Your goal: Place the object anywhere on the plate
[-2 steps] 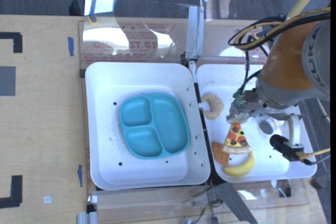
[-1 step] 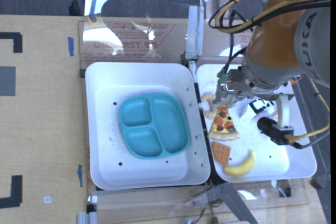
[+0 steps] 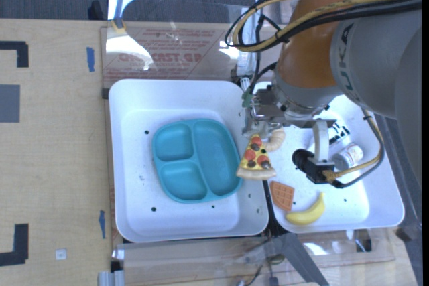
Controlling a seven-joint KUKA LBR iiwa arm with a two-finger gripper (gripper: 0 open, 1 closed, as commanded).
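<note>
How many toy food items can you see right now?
3: a pizza slice hanging below the hand over the bins' shared edge, a waffle and a banana in the right bin. The arm may hide others.

Probably a robotics lab: a wooden bench (image 3: 47,164) with taped markers, white bins (image 3: 127,144), grey carpet.

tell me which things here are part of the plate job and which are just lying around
Part of the job:
- pizza slice, hanging under the gripper over the gap between the bins
- blue divided plate in the left bin

Just lying about, in the right bin:
- waffle
- banana
- small bottle
</note>
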